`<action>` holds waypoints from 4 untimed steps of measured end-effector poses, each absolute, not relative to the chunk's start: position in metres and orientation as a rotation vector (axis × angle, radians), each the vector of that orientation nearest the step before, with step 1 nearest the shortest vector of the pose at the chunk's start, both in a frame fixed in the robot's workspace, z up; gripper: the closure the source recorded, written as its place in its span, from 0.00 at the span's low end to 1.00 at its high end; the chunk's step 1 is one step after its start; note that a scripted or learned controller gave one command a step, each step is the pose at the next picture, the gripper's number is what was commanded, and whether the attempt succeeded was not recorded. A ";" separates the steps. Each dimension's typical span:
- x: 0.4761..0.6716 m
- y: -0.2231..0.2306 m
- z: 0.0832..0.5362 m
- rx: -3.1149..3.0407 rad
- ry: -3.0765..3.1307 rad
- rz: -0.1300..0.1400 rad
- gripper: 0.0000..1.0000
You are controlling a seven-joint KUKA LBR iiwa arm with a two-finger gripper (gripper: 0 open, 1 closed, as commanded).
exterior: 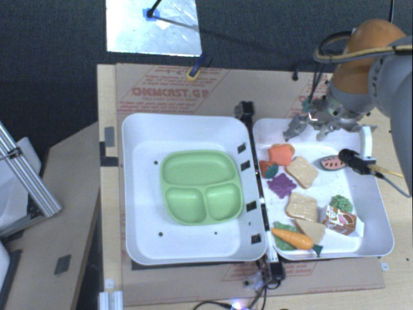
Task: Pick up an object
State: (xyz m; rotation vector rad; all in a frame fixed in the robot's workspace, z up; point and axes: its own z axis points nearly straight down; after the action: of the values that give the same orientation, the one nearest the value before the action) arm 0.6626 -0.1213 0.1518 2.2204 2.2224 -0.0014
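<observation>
Toy food (302, 205), strewn over the right bin (369, 199), at 3 o'clock on the bench.

Camera view, by clock face within that bin:
- Near 10 o'clock, an orange-red piece (281, 154), with a small teal piece (270, 170) touching it at its 7.
- Toward 9, just below those, a purple piece (281, 185).
- Near centre, a bread slice (302, 172), turned askew.
- At that slice's 6 and apart from it, a second slice (301, 209).
- Between 6 and 7, along the near wall, a carrot (292, 238) lying flat, point toward 9, with a pale wedge (312, 230) against it.
- At 2, a watermelon slice (331, 163).
- At 4, a green floret (340, 203), just above a small carton (341, 222).

Gripper (308, 129) at 12 o'clock of the right bin, over its far wall. Fingers spread wide, nothing between them, clear of all the food. Closest piece: the orange-red one, at the gripper's 7.

Left bin (142, 147) at 9 o'clock on the bench, bearing a green divided plate (193, 173) at its centre.
</observation>
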 end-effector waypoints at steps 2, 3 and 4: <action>0.663 -0.112 0.086 2.215 2.224 0.002 0.00; 0.664 -0.112 0.097 2.211 2.224 0.007 1.00; 0.675 -0.116 0.152 2.213 2.222 0.006 1.00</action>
State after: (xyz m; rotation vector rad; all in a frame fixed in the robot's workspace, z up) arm 0.6753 -0.1157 0.1517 2.2133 2.2219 0.0063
